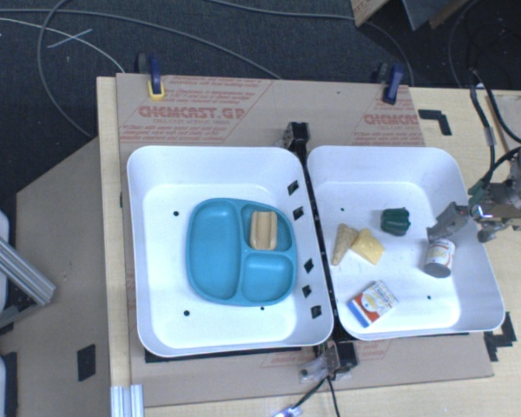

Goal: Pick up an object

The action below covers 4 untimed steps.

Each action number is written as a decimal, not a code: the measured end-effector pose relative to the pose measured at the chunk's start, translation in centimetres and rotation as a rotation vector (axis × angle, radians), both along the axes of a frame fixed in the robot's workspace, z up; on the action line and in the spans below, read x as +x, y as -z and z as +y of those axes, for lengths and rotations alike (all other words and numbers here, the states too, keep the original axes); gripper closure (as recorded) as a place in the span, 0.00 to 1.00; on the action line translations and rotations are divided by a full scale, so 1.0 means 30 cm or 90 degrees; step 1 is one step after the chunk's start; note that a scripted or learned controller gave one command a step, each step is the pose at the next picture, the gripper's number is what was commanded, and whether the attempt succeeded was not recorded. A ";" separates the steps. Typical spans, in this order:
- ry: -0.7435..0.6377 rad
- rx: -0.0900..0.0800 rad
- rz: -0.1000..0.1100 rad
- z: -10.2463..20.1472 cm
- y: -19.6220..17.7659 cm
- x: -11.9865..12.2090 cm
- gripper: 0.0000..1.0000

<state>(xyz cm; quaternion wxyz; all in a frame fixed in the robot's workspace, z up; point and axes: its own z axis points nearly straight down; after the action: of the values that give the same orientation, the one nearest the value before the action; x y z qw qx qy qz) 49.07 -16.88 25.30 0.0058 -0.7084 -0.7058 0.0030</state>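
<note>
Gripper: your gripper (451, 224) is reaching in over the right white bin's (443, 165) right rim; you cannot tell how its fingers are standing.
Can: a small grey cylindrical can (438, 257) is lying just below the gripper, inside that bin.
Others: a green pepper-shaped toy (395, 221), yellow wedges (358, 244) and a small printed carton (372, 303) are sitting left of the can.
Left bin: a blue divided plastic tray (234, 254) is holding a tan block (262, 229).

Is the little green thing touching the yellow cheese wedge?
Apart. In the camera view, the small dark green object sits up and to the right of the pale yellow wedge, with a strip of bare white bin floor showing between them.
</note>
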 end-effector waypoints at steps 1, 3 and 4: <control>-0.002 -0.002 -0.007 0.001 -0.018 0.008 0.00; -0.002 -0.001 -0.004 0.011 0.282 0.009 0.00; -0.004 -0.001 -0.011 0.011 0.479 0.025 0.00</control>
<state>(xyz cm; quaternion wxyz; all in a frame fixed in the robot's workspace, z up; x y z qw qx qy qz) 49.80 -16.56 10.93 -0.0010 -0.7062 -0.7080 -0.0023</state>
